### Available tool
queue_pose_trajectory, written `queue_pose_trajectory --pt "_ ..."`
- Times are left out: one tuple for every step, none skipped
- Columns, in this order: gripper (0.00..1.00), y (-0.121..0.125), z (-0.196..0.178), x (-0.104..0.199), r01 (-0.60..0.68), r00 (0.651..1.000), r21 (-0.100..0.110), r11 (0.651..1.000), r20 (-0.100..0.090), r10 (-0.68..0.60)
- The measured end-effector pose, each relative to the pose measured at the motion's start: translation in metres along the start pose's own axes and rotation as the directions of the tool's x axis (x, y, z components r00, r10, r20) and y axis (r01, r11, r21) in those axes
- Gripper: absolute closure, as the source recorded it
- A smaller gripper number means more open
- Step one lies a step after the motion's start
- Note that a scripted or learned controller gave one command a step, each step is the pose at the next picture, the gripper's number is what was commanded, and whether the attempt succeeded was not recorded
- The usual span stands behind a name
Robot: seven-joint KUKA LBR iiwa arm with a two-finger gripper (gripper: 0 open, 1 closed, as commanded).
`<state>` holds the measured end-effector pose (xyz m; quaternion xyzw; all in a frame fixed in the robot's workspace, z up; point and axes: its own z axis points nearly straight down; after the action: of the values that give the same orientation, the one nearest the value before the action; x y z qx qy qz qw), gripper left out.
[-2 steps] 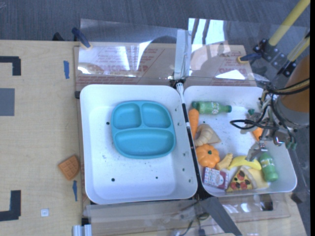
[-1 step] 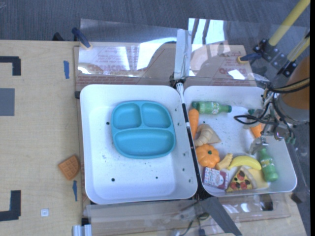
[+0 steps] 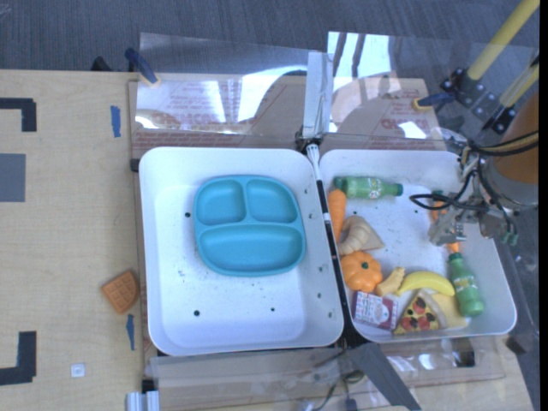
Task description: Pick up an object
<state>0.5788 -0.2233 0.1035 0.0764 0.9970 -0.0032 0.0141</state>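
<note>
Since the gripper (image 3: 452, 232) hangs just above the green bottle (image 3: 465, 286) in the right bin (image 3: 507, 319), expect light, slick plastic; grasp its body. Whether its claw is parted, you probably cannot tell.

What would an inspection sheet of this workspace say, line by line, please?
Surface: wooden bench bearing the left white bin and right white bin, side by side.
Job's things: in the right bin, lying green bottle, second green bottle, carrot, orange pumpkin, yellow banana, pizza slice.
Clutter: blue divided plate in the left bin; brown waffle on the bench.
Grippers: gripper above the right bin, near the second bottle.
Cables: black cables at the wrist.
Surroundings: grey floor.
</note>
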Motion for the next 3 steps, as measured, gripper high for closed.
queue_pose_trajectory --pt "0.0 0.0 0.001 0.001 0.0 1.0 0.0 1.0 -0.002 0.0" --pt "0.0 0.002 0.016 -0.014 -0.016 1.0 -0.003 1.0 -0.018 0.016" --pt "1.0 0.003 0.001 -0.019 -0.015 1.0 -0.001 1.0 -0.001 0.015"
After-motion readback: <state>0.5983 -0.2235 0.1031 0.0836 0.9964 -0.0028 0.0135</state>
